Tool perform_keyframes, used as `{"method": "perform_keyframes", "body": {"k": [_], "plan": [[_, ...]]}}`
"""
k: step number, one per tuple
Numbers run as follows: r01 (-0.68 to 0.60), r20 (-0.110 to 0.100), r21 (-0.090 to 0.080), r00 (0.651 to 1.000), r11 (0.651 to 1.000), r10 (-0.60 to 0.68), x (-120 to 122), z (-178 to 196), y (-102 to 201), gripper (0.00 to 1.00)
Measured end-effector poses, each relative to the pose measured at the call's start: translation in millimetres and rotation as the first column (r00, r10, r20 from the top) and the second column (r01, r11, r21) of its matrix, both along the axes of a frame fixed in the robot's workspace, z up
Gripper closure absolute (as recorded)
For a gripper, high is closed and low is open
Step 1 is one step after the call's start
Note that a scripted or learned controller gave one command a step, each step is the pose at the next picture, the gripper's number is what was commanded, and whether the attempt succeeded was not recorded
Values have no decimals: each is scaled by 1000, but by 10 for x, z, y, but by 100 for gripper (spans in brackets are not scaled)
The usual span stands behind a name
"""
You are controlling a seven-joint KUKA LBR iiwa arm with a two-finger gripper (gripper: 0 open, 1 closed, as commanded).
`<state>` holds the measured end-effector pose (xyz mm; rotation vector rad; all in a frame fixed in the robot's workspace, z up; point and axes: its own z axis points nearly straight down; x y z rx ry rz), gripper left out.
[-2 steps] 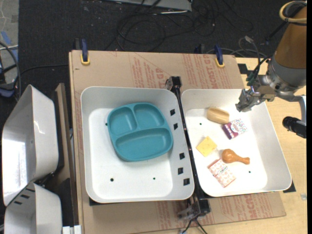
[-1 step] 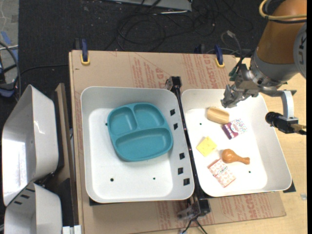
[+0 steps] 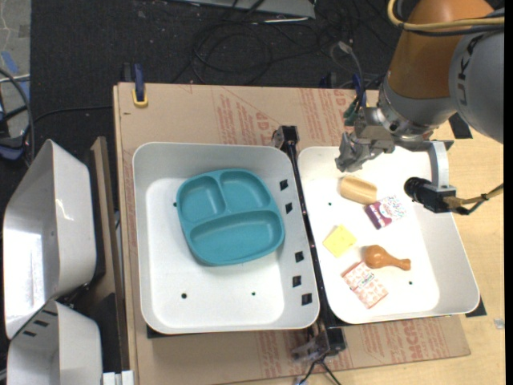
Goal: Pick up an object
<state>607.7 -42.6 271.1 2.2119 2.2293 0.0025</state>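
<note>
In the right bin [image 3: 457,283], at centre right of the frame, we see five small things lying loose: a pale bread roll [image 3: 357,189] nearest the top, a purple-and-white packet [image 3: 385,212] just to its lower right, a yellow square [image 3: 339,241] below, an orange toy drumstick [image 3: 384,257] beside that, and a red-and-white packet [image 3: 365,285] lowest of all. The pincer [image 3: 353,157] hangs just above the bread roll, at the bin's upper edge; we cannot tell how it is set, and we see nothing in its grip. Behind it the grey arm [image 3: 481,62] with its orange band [image 3: 439,34] fills the upper right corner. In the left bin [image 3: 152,215], mid-frame, a blue divided plate [image 3: 230,216] lies flat. Both bins rest on a brown desk [image 3: 240,111]; cables trail across the dark floor [image 3: 80,30] at the top.
</note>
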Motion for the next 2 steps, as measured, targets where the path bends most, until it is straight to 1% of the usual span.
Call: {"method": "perform_keyframes", "body": {"k": [2], "plan": [[0,1,0,1000,1000,0,373,-104,1076,100]]}}
